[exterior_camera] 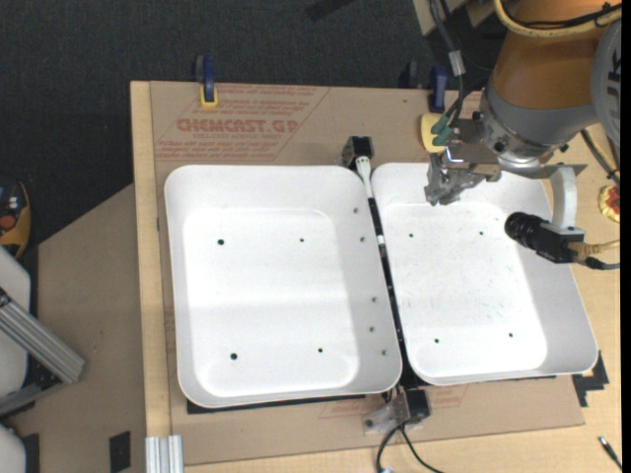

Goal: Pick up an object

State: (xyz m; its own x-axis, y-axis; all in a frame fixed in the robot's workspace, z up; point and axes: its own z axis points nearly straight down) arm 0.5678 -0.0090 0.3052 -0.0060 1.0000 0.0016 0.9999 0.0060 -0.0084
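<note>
My gripper [449, 190] hangs over the far left corner of the right bin [493, 353], just inside its back rim. It points down at the white floor, and the grey wrist with its orange band rises above it to the upper right. I see no loose object on the floor of the right bin or of the left bin [266, 363]; only small dark dots mark both floors.
A black cylindrical part [537, 235] on a cable juts over the right bin's right side. A black strip [380, 254] runs between the bins. Clamps [207, 77] hold the brown board at the back, and a yellow piece [431, 131] sits behind the right bin.
</note>
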